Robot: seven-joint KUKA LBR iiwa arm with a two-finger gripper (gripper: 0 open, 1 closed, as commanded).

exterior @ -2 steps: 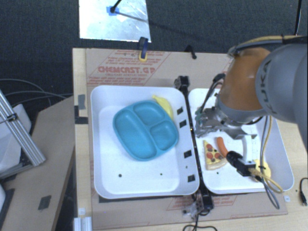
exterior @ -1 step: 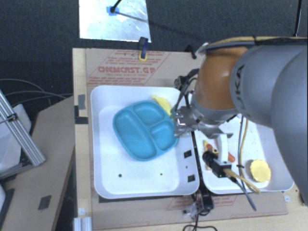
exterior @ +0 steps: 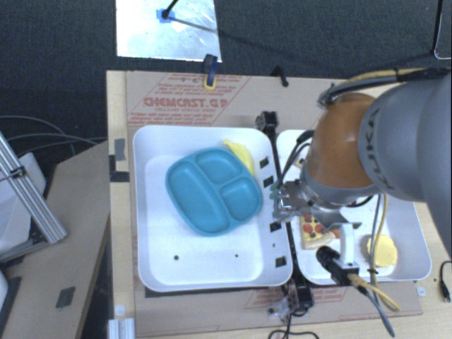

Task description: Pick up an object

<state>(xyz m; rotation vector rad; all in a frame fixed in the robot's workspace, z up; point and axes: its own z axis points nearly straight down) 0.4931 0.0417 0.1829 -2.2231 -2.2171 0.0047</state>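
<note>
Below, on the counter (exterior: 141, 260), two shallow white bins sit side by side under the slanted camera. The left white bin (exterior: 159, 260) carries a blue plastic divided plate with three compartments (exterior: 214, 190), lying flat near the bin's middle, and a yellow banana-like toy (exterior: 241, 154) peeks out from behind the plate's upper right rim, touching it. Two small dark specks lie on the bare floor of that bin below the plate.

The right white bin (exterior: 413, 256) is largely covered by the grey arm with its orange band (exterior: 346, 143), which reaches in from the right and hangs over the bin's left half. Beneath the wrist lies a toy pizza slice with red dots (exterior: 313, 232) — partly hidden by the arm's lower hardware — and a pale yellow rounded object (exterior: 382, 249) rests near the bin's right side, apart from the slice. The pincer (exterior: 311, 214) points down just over the pizza slice, but the wrist blocks it, so whether it is spread or pressed together cannot be told, nor whether it touches the slice.

A black divider with clips runs between the bins. Printed brown cardboard (exterior: 187, 97) lies under both, with a shiny silver sheet (exterior: 166, 20) beyond it.
</note>
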